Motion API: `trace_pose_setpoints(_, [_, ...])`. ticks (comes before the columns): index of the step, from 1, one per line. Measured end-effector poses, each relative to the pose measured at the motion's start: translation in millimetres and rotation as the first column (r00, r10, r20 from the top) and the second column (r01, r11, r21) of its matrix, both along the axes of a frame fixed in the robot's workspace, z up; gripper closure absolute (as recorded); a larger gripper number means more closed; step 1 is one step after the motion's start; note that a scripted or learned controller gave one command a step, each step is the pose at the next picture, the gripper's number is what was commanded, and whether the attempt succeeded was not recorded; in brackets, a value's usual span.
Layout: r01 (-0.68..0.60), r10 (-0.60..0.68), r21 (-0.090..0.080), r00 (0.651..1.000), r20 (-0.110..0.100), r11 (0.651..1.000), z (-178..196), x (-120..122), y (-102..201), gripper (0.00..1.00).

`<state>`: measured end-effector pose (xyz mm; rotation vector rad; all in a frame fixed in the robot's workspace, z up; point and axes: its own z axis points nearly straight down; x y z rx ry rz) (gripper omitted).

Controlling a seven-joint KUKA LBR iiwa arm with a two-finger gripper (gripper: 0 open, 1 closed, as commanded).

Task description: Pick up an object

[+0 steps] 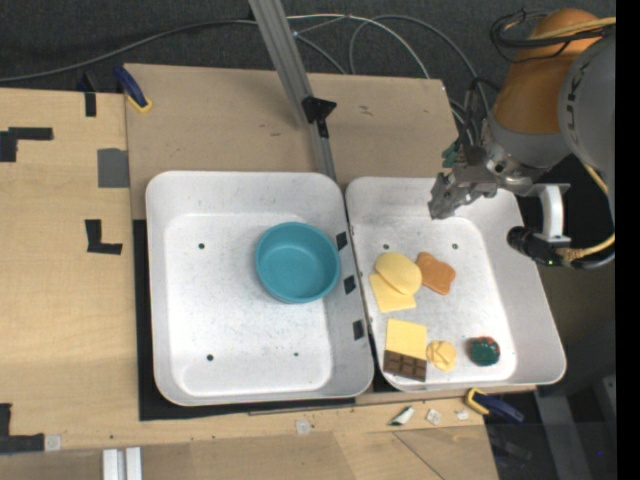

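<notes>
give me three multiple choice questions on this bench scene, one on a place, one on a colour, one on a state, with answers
1. Where does the round blue plastic bowl sit?
A. left white bin
B. right white bin
C. bare bench

2. What colour is the small round item near the right bin's lower right corner?
A. yellow
B. dark green
C. white

3. How does the bowl stand?
A. upside down
B. on its side
C. upright, mouth up

Answers: 1 A, it lies within the left bin's walls. 2 B, it shows dark green with some red. 3 C, its hollow inside faces the camera.
</notes>
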<state>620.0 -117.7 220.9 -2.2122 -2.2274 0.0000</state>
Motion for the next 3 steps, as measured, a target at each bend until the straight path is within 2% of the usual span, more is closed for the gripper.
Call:
trace_pose_setpoints(2, [-0.002, 0.002, 0.001, 1.000, 0.001, 1.000, 6, -12, 126, 1.00])
trace_pose_setpoints(3, [0.000, 0.000, -0.001, 1.000, -0.002, 1.000, 0, -25, 174, 1.00])
